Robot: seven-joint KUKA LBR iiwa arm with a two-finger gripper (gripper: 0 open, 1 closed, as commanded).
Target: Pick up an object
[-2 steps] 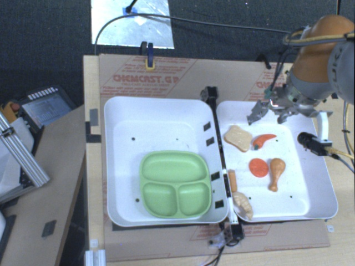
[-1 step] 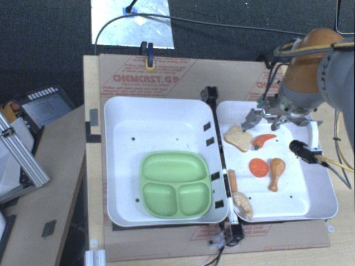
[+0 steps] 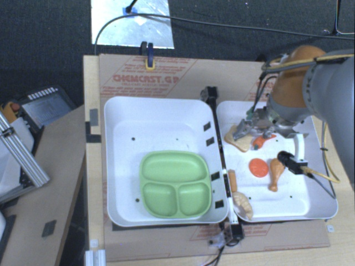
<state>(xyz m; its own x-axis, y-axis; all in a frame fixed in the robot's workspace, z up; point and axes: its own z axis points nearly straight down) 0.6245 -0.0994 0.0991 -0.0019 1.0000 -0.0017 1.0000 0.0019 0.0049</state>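
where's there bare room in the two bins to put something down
Left bin: bare floor behind the green tray up to the back wall, and a strip to its left. Right bin: a bare front-right patch past the drumstick. Crowded: the right bin's back, where the gripper sits over the toast, and around the red disc.

A dark, speckled floor (image 3: 44, 32) surrounds a workbench topped with a tan printed board (image 3: 147, 77), seen from above. On the far side, a reflective silver sheet (image 3: 133, 15) lies on the floor, with a thin black cable (image 3: 244, 27) trailing across it toward the right. A yellow-and-black clamp (image 3: 148, 56) grips the board's far edge. At left, a lower beige table (image 3: 50, 176) carries a dark grey device (image 3: 45, 108) and a ribbed aluminium rail (image 3: 22, 157). Even light falls throughout.
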